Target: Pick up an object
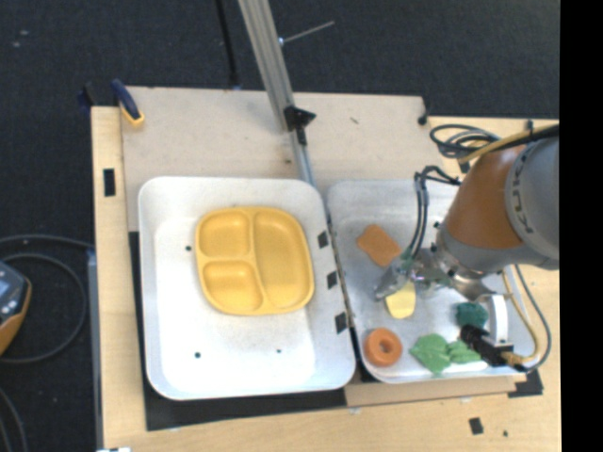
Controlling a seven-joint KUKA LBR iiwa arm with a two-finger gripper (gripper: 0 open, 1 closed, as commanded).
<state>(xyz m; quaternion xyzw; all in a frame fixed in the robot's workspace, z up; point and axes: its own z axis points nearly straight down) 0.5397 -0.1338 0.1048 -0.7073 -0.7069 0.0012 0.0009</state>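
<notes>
My gripper (399, 285) hangs low in the right bin (350, 205), directly over the upper end of a small pale yellow piece (402, 305). It reaches in from the grey arm with its orange band (482, 201) on the right. An orange-brown block (378, 245) lies just up and left of the gripper. An orange ring (382, 347) rests near the bin's front edge, with a crumpled green thing (439, 352) to its right. A dark green object (472, 314) lies under the wrist.
The left bin (170, 347) holds a yellow divided plate (254, 258) in its middle. A metal pole (273, 64) slants down to the gap between the bins. Black cables (457, 141) loop behind the arm.
</notes>
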